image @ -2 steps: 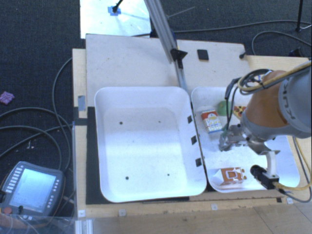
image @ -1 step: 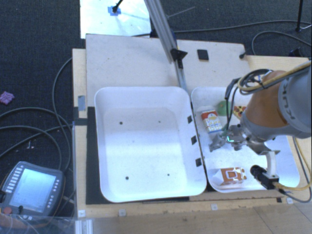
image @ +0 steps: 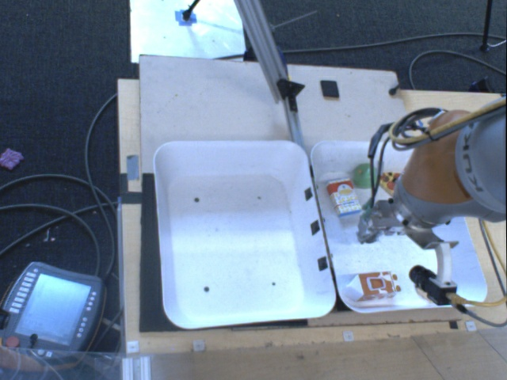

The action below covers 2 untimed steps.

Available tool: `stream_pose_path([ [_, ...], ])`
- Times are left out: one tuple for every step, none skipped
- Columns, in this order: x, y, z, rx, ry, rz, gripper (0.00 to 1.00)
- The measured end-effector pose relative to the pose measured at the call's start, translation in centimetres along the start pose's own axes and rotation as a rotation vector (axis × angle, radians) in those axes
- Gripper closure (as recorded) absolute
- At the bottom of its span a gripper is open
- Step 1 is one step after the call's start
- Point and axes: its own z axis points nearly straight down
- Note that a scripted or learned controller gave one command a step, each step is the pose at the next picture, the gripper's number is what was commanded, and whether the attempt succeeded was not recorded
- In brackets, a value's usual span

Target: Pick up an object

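The right bin (image: 345,293) holds a small red and white box (image: 343,195) near its left wall, a green ball (image: 363,174) behind it, and a flat orange and white card (image: 377,285) near the front rim. A small yellow and red item (image: 387,183) peeks out beside the arm. My gripper (image: 369,229) hangs low over the middle of this bin, just right of and in front of the red and white box. The wrist and arm hide the bin's right part.
The left bin (image: 238,228) sits beside the right one, sharing a wall with black clips. A metal pole (image: 265,46) slants across the back board. Cables and a teach pendant (image: 47,307) lie on the floor to the left.
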Motion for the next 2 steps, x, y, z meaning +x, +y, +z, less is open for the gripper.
stream_pose_path([
  [0.0, 0.0, 0.0, 0.0, 0.0, 0.0, 0.0],
  [-3.4, 11.1, 0.8, 0.002, -0.001, -0.001, 0.0],
])
